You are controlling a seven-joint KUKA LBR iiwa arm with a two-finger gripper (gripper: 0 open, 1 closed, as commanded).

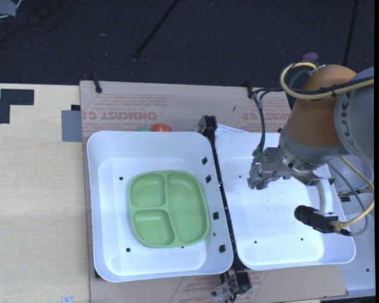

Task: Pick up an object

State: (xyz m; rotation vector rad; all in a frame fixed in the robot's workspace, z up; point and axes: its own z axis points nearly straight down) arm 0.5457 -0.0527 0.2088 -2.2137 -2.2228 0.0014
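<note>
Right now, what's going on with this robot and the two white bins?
A grey and orange arm reaches in from the right, its end effector low over the right bin. Nothing can be seen held in it. A green divided plate lies flat in the left bin, well apart from the arm. No pick looks made yet.

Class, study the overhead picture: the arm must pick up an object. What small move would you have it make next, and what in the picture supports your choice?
Probably a short sideways move toward the left bin. The gripper hangs over the right-hand shallow white bin, while the light green plastic divided plate lies flat in the left-hand shallow white bin, beyond the black divider between them. It seems the clearest thing to pick.
</note>
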